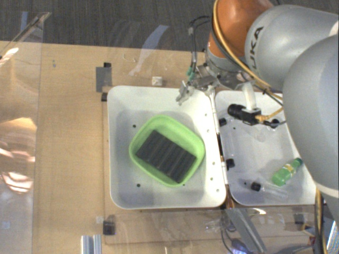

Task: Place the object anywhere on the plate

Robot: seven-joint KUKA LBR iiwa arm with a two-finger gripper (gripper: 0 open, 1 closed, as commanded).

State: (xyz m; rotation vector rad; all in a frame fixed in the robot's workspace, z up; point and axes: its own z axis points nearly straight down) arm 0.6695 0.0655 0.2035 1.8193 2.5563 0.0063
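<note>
This is a robotics laboratory. A large grey and orange industrial arm [275, 41] with the maker's letters on it hangs over a plain wooden bench [63, 142]. Its pincer [197, 84] is above the far edge of two shallow white bins [119, 194]. Loose cables and a black fitting [244, 112] hang just to the right of the pincer. Small black clamps [105, 77] sit on the bench left of the pincer, and dark carpet [106, 9] lies beyond the bench.
</note>
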